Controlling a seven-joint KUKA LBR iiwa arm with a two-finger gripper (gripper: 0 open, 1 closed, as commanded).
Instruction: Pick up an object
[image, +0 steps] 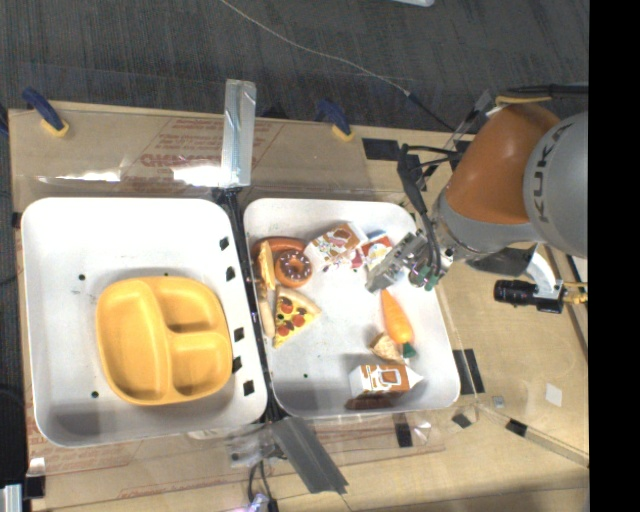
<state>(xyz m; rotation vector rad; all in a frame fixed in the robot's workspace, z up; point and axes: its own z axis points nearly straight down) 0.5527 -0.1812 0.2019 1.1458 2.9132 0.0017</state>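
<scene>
Nearest, a small carton (383, 380) lies below the carrot (398, 318); claw (397, 268) hovers above, grip state unclear.

A single fixed camera looks down from above at a slant on the counter (500, 330), far enough back to take in both white bins, the left bin (60, 230) and the right bin (340, 340), side by side, with the arm (500, 170) entering from the right.

Even, bright overhead light falls across the scene; the two shallow white plastic bins (60, 300) glare slightly, shadows stay soft, and focus is a little soft throughout.
</scene>
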